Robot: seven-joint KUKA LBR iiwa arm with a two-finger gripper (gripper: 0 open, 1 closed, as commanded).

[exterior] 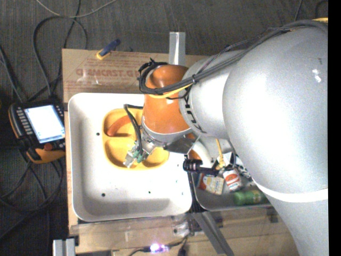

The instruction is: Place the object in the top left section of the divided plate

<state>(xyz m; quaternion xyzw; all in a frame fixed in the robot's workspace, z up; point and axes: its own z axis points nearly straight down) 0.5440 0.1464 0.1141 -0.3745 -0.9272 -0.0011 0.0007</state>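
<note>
A yellow divided plate [114, 137] lies in the left white bin [85, 164]. The arm's orange band covers the plate's right part. My gripper [134, 156] hangs over the plate's lower middle section, fingers pointing down and to the left. A small green and pale bit shows at the fingertips; I cannot tell whether it is an object or part of the gripper. The plate's top left section [118, 122] is partly in sight, with an orange curved shape in it.
The right bin [224, 201] holds a dark bottle [198, 167], red-and-white packets [216, 184], and a green item [248, 197]. A teach pendant [40, 126] sits left of the bins. The big grey arm covers the right side of the view.
</note>
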